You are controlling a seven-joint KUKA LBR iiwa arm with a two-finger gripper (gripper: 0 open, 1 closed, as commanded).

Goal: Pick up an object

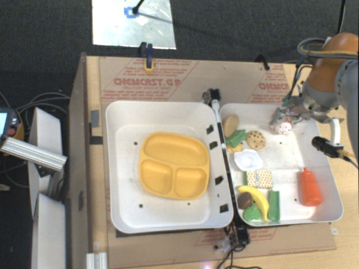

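Gripper: we see the grey two-finger gripper low at the right white bin's far edge; its opening we cannot tell.
Nearest object: the small white-and-red round toy lies just beneath and toward us.

Two bins sit side by side on the bench. The left bin holds a divided plate near its middle. The right bin is crowded along its left side: a potato at the back, a cookie just right of it, a lid in front of those, then a cracker, and a banana nearest the front edge. A bottle lies well apart toward the right wall. The gripper hangs over the back of the right bin, beside a small ball.
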